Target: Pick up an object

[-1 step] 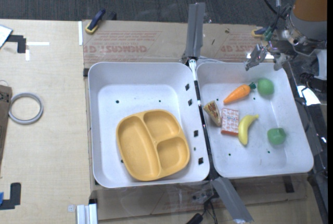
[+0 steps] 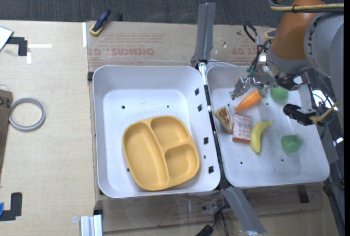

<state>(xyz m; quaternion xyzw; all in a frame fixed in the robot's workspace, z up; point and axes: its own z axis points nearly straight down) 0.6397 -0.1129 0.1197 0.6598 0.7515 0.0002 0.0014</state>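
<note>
The right bin [image 2: 273, 172] holds an orange carrot [image 2: 249, 100], a yellow banana [image 2: 258, 135], a red and white packet [image 2: 241, 127], a tan wedge-shaped piece [image 2: 223, 118] and two green pieces [image 2: 291, 143] [image 2: 279, 93]. My gripper [image 2: 241, 88] hangs low at the back of this bin, just above and left of the carrot's upper end. Whether it touches the carrot is unclear. The grey arm with its orange band [image 2: 292, 27] reaches in from the upper right and hides part of the bin's far right corner.
A yellow divided plate [image 2: 161, 151] lies in the left bin [image 2: 101, 120]. A grey divider post [image 2: 204, 27] stands between the bins at the back. On the bench to the left are a tape roll [image 2: 24, 114] and a blue and yellow tool [image 2: 100, 21].
</note>
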